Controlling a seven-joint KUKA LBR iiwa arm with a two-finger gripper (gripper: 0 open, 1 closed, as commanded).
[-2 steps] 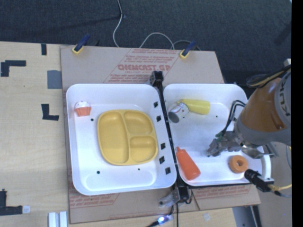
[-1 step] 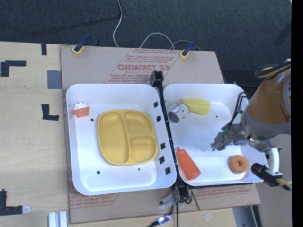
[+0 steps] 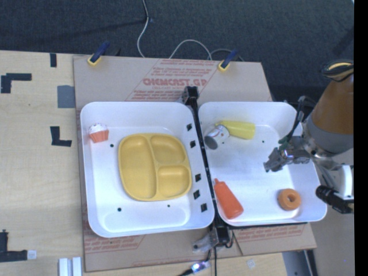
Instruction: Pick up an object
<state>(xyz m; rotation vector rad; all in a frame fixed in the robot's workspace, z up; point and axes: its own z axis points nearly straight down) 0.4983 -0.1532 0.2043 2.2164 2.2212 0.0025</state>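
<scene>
Arm [image 3: 336,111] over right bin [image 3: 253,214] | tool [image 3: 276,161] low, near donut [image 3: 288,199] | grip unclear

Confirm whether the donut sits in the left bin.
No. The donut lies in the right bin, near its front right corner, below the gripper.

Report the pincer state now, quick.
Pincer: cannot be told; it hangs over the right bin, nothing seen in it, apart from the donut.
</scene>
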